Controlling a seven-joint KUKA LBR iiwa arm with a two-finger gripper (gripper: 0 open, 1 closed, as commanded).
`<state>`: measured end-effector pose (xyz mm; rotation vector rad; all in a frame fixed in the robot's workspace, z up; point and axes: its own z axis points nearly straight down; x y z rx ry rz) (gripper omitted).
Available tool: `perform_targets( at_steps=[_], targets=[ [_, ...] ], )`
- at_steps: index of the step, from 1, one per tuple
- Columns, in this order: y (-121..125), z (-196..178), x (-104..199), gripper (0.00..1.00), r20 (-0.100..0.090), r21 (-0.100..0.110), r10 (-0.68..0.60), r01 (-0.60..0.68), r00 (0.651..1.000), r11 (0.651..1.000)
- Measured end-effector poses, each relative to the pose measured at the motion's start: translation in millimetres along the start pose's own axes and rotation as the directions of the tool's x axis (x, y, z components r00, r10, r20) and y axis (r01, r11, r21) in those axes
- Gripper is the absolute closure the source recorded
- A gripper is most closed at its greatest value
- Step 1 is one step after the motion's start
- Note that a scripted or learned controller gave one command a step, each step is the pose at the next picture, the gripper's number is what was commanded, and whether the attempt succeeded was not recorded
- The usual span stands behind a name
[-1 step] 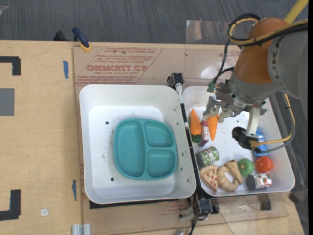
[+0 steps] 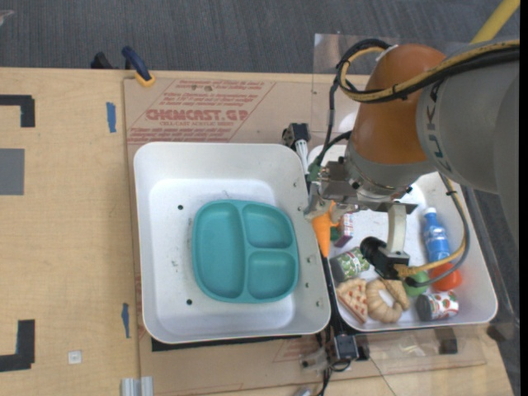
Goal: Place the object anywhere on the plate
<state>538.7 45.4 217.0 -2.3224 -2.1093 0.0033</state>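
From above, my gripper [image 2: 337,213] hangs over the right bin [image 2: 474,304], near the carrot [image 2: 323,231]; I cannot tell how it stands. The teal plate [image 2: 245,250] lies in the left bin [image 2: 157,180]. Both bins sit on cardboard [image 2: 198,114] over a wooden bench [image 2: 58,238], grey carpet [image 2: 206,15] beyond.

The arm [image 2: 483,114] presents a broad, smooth grey casing of rounded section; directly above the wrist sits a glossy orange band [image 2: 396,97], dome-shaped and catching light on its upper surface; below the band a grey ring narrows to a metal wrist flange [image 2: 346,184] with small fittings; black cables [image 2: 351,73] loop over the orange band; a yellow hose [image 2: 499,15] runs along the casing; further black and yellow cabling [image 2: 450,250] curves below the wrist.
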Motion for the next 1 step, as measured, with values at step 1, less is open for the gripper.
perform_targets(
  at_steps=[1],
  targets=[
    [0.2, 0.1, -1.3, 0.0, 0.001, 0.0, 0.002, -0.002, 1.0, 1.0]
  ],
)
